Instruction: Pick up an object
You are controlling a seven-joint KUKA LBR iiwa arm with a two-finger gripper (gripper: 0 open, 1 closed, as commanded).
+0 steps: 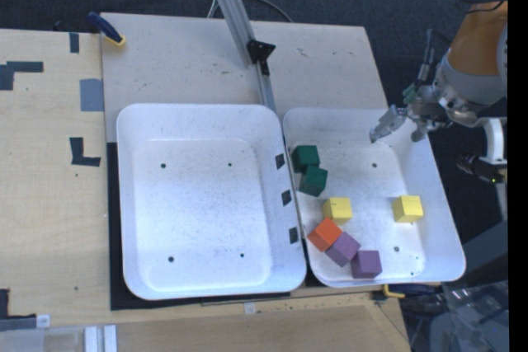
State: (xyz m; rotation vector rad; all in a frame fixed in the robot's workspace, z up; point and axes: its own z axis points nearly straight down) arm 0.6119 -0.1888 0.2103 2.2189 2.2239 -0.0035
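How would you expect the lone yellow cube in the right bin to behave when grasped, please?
The lone yellow cube looks blocky and flat-faced, so it should probably sit still rather than roll. It stands apart from the other blocks, so the gripper likely gets clean access.

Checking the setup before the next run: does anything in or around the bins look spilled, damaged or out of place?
Nothing stands out. All the blocks lie inside the right bin: two green blocks, two yellow blocks, an orange block and two purple blocks. The hand is above the bin's far edge.

Single fixed camera above bench point(206, 53), slanted down, both bins framed.
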